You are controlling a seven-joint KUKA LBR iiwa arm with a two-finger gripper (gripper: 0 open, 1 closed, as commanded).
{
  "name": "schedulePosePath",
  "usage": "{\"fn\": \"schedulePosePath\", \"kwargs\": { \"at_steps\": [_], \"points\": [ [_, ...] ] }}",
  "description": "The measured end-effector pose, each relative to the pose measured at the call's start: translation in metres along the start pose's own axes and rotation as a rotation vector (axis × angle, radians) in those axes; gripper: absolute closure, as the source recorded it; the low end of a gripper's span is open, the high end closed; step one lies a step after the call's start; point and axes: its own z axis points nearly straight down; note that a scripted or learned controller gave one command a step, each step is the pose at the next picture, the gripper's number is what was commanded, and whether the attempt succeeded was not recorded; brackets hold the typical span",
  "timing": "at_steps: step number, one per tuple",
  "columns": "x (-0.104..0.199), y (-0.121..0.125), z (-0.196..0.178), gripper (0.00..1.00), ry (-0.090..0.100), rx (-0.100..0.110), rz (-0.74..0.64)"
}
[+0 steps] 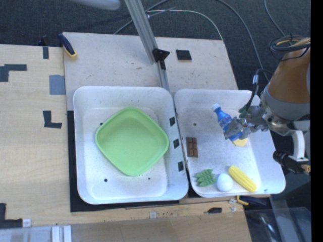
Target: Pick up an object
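A blue bottle (223, 120) with a white cap lies slanted in the right bin (202, 102), cap toward the far left. My gripper (242, 127) comes in from the right and sits right at the bottle's lower end, partly covering it. A small yellow object (241, 142) peeks out just beneath the gripper. The view is too dark there to tell whether the bottle is gripped or merely touched.
A brown chocolate bar (192, 146) lies in the right bin's left part. A green leafy toy (204, 177), a white ball (224, 183) and a yellow corn cob (243, 178) lie along its near edge. The left bin (83, 135) holds a green plate (132, 141).
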Motion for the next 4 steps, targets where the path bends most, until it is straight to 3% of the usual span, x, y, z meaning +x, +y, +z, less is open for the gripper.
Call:
{"fn": "schedulePosePath", "kwargs": {
  "at_steps": [3,4],
  "points": [
    [0.147,0.027,0.017,1.00,0.001,0.002,-0.005],
    [0.204,0.018,0.014,1.00,0.001,0.002,-0.005]
  ]
}}
